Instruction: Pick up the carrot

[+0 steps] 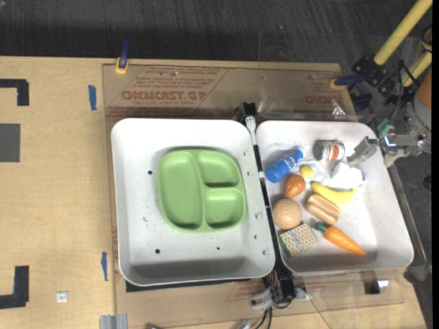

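The carrot (341,240), orange with a small green top, lies at the front of the right bin (392,219), pointing toward the front right corner. It rests just right of a patterned packet (299,239) and below a hot dog (323,208). My gripper (370,147) hangs over the bin's far right rim, well behind the carrot and apart from it. Nothing is visibly held in it.
The right bin also holds a blue bottle (282,164), a can (328,150), a banana (334,192), a white lump (348,177), a small orange fruit (295,185) and a brown roll (288,213). A green divided plate (201,188) sits in the left bin (130,184).
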### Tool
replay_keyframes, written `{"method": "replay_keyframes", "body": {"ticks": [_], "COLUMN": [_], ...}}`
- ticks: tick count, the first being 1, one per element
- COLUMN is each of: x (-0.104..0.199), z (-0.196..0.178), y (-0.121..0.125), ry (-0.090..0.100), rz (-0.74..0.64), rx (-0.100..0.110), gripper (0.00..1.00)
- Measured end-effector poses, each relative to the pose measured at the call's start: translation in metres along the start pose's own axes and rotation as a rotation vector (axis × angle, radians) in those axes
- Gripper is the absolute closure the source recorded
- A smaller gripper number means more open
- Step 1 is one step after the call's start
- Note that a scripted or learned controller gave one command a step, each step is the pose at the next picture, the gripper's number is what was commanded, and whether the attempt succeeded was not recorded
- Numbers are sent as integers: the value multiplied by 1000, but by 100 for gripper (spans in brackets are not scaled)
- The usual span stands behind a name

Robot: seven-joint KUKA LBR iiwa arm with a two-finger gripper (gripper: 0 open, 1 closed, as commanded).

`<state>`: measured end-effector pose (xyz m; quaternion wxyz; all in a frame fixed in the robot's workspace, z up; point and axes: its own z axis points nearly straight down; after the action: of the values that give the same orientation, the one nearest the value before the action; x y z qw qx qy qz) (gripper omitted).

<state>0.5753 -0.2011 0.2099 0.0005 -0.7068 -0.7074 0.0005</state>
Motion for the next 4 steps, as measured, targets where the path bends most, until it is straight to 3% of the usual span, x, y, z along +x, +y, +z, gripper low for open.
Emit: {"method": "replay_keyframes", "body": {"ticks": [1, 2, 3, 4], "x": [74, 120, 110, 75], "z": [115, 21, 103, 115], "y": [-23, 89, 50, -4], "ry": [-3, 0, -2, -3], "rz": [0, 193, 92, 51], "rx": [-8, -9, -9, -26], "gripper": [0, 0, 0, 0]}}
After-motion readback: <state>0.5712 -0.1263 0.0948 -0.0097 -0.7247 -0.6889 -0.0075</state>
